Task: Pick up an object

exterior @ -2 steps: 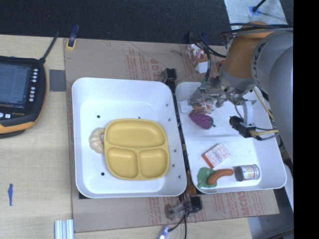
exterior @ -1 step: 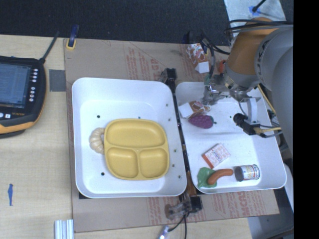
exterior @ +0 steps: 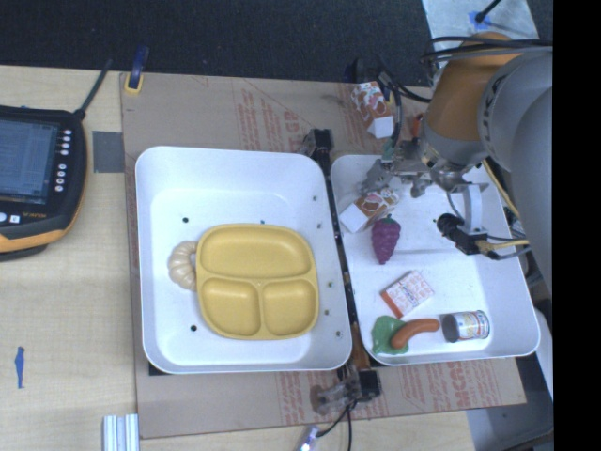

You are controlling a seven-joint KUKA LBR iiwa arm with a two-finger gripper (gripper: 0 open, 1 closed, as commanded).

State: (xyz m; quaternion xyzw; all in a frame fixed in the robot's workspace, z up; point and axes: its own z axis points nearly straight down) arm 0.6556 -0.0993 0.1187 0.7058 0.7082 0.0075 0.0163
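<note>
A grey arm reaches over the right white bin, near purple plastic grapes; a yellow divided tray fills the left white bin.

Purple grapes lie just below the gripper; a small carton lies at its fingers, lower left.

An orange-rimmed tablet lies left of the cardboard sheet.
</note>
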